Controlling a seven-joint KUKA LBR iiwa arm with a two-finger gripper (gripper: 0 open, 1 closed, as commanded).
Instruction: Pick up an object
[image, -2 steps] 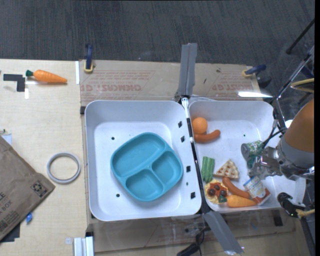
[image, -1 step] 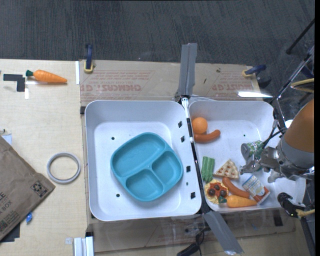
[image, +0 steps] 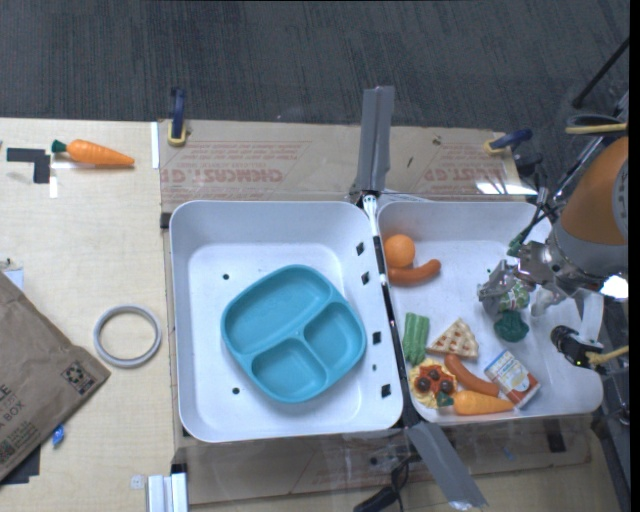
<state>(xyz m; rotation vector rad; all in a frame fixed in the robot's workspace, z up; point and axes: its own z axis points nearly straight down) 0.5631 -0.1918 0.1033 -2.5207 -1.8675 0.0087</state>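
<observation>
Jaws' opening cannot be told as the gripper (image: 508, 297) is being hovered over the broccoli (image: 512, 326) in the right bin (image: 480, 232); nothing is being lifted yet, grasp pending.

Gripper (image: 508, 292) low in the right bin (image: 470, 222) — just above broccoli (image: 512, 326) (toy food nearby).
</observation>
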